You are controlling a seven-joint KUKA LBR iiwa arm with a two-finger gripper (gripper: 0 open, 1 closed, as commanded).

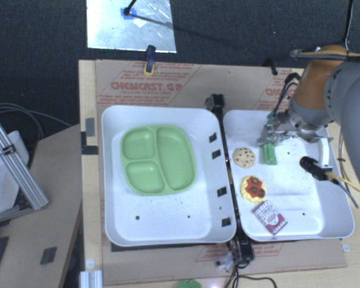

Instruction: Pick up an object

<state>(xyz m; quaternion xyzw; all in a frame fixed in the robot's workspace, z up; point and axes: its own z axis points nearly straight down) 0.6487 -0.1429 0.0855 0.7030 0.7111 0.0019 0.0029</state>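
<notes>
Arm's parked over the right bin, going for the little green block

Nearest me, at 6 o'clock in the right bin (pixel 333 224), lies a red packet (pixel 269 216), then a pizza-looking toy (pixel 252 188), then a cookie (pixel 244 156). Just past that, around 12, the green block (pixel 269 153) sits right under the gripper (pixel 270 135). Can't tell if the fingers are apart or together. Block looks light, stiff and smooth, so I'd pinch its long flat sides. Left bin (pixel 114 221) holds a green divided plate (pixel 158 159).

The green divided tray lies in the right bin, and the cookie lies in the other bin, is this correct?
Not quite. The camera view shows the green divided tray in the left bin; the cookie lies in the other, right bin.
</notes>
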